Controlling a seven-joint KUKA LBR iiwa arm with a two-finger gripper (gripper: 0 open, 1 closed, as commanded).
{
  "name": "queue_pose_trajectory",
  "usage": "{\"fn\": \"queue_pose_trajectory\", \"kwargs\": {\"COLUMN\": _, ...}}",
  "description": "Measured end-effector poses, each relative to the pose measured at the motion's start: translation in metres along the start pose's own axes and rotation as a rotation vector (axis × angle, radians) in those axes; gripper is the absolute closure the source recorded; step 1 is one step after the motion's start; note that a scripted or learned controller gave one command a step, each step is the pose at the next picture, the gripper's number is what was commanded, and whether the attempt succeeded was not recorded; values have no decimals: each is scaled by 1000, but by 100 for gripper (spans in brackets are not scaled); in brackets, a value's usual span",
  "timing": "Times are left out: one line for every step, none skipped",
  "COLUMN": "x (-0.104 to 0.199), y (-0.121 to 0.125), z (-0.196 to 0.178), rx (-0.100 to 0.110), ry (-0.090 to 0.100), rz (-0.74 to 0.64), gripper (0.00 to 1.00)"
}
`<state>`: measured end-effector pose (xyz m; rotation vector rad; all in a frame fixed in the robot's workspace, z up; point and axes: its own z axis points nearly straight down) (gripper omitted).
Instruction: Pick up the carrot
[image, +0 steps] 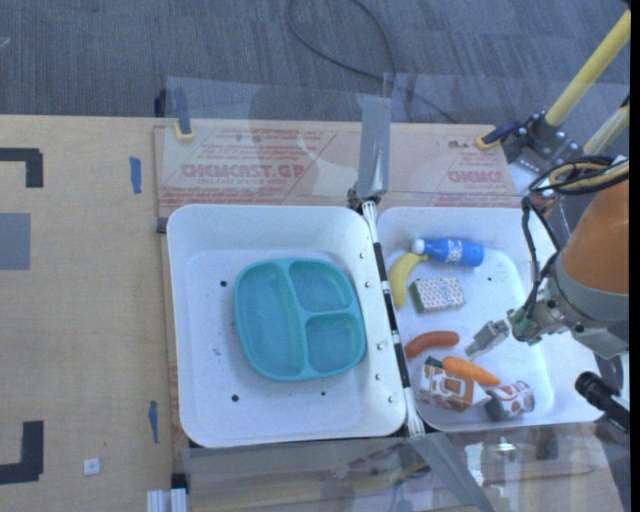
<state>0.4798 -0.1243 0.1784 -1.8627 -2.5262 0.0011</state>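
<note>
Carrot (470, 371) atop carton (446, 387), sausage (431, 343) beside — pincer (487, 339) open, empty, just above

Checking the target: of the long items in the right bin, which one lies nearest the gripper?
The carrot, orange and tapered, just below the gripper. The red sausage lies further left, the banana higher up by the divider.

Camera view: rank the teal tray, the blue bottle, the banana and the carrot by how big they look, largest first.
1. Teal tray, by far the largest.
2. Blue bottle and banana: they look about alike, so no ranking between them.
3. Carrot, slightly smaller.
</note>
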Motion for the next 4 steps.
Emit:
{"fn": "queue_pose_trajectory", "kwargs": {"x": 5, "y": 2, "z": 69, "rx": -3, "ry": -2, "rz": -145, "gripper": 0}}
{"fn": "queue_pose_trajectory", "kwargs": {"x": -28, "y": 8, "z": 90, "rx": -8, "ry": -1, "rz": -194, "gripper": 0}}
{"fn": "queue_pose_trajectory", "kwargs": {"x": -31, "y": 8, "z": 81, "rx": -12, "ry": -6, "rz": -189, "gripper": 100}}
{"fn": "queue_pose_trajectory", "kwargs": {"x": -82, "y": 78, "z": -14, "rx": -3, "ry": -4, "rz": -146, "gripper": 100}}
